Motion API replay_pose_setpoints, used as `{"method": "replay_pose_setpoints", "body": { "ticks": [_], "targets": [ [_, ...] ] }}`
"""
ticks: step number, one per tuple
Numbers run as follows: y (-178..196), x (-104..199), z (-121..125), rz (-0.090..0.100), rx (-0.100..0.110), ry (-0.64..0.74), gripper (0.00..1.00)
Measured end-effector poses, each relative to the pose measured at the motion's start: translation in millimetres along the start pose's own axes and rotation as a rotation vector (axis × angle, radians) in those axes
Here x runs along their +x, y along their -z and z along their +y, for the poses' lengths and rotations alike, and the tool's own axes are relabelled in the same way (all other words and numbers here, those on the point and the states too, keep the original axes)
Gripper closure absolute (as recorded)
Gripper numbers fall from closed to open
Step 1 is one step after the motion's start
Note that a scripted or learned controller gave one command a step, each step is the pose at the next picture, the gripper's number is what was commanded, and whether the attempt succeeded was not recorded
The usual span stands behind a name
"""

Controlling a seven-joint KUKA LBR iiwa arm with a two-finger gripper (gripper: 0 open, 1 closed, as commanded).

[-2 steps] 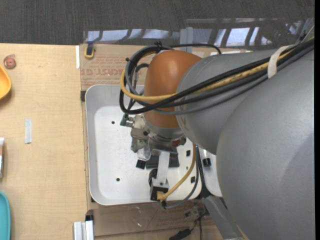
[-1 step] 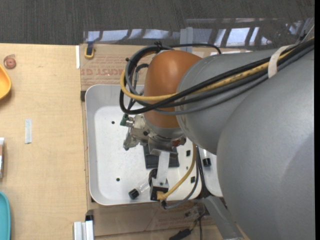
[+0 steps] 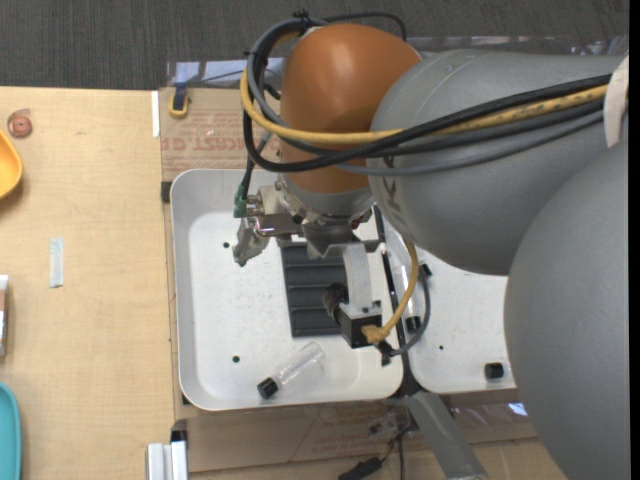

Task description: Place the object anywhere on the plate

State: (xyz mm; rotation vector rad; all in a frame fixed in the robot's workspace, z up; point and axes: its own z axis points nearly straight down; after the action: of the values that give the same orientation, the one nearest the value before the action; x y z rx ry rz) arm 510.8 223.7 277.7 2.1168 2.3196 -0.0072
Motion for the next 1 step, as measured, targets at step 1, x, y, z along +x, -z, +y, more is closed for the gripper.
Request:
{"method": "replay_pose_setpoints", "body": {
  "ticks": [1],
  "targets": [
    [7.0, -1.3, 0.2, -0.005, 0.005, 0.000, 1.00]
  ]
}}
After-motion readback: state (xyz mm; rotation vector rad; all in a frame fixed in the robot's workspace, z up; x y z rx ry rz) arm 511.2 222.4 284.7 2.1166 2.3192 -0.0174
